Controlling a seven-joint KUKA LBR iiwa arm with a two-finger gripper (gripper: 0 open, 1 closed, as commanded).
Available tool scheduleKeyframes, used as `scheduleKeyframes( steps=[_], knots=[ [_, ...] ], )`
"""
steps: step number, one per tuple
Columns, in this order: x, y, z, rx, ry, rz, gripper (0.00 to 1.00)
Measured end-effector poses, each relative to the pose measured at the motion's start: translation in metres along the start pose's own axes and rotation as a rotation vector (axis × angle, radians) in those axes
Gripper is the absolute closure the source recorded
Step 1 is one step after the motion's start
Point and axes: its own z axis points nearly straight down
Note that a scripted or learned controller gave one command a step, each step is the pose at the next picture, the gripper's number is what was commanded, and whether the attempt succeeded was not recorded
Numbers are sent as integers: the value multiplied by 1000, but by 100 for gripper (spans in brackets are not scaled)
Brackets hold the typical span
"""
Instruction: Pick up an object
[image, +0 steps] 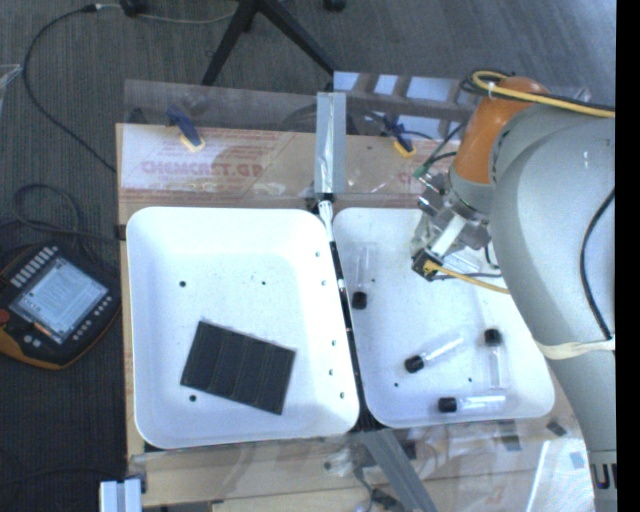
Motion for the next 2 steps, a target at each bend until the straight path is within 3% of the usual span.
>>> scheduleKeyframes(
  steps=[1,2],
  knots=[
    [-33,8,9,-8,9,-187,100],
    [17,-14,9,-6,10,373,100]
  ],
)
